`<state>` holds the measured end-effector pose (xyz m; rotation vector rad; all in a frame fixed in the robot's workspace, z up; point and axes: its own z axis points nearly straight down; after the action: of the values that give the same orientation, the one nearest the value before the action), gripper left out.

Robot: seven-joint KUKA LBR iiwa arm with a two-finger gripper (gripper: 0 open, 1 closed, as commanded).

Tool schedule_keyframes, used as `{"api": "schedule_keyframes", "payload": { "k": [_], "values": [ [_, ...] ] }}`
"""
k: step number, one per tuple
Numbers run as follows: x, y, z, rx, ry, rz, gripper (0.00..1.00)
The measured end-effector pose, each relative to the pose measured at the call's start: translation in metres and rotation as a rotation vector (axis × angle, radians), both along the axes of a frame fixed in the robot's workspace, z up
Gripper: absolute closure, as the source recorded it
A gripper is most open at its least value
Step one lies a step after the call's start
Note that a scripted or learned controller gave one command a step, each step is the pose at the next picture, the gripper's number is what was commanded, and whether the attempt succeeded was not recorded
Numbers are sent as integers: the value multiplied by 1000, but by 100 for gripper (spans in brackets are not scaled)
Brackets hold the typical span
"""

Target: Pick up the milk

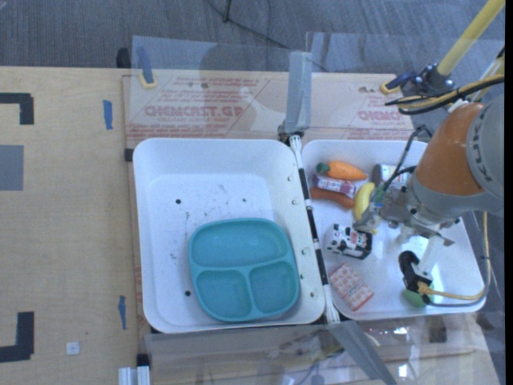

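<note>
Two bins, one arm over the right bin (473,283).
I see the milk (350,241) lying beside the gripper (383,217); I cannot tell its grip state.

Two white bins (152,183) are sitting on the bench, one teal divided tray (242,268) lying in the left; one carrot (345,169), one banana (364,199) and one cow-patterned milk carton (349,241) are lying in the right.
</note>
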<state>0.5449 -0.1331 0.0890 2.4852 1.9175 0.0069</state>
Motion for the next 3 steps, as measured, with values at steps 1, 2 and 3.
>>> {"api": "schedule_keyframes", "payload": {
  "k": [1,2,3],
  "values": [
    [1,71,95,1,8,-728,0],
    [-23,142,95,1,11,-1085,0],
    [-14,73,185,1,8,-977,0]
  ]
}}
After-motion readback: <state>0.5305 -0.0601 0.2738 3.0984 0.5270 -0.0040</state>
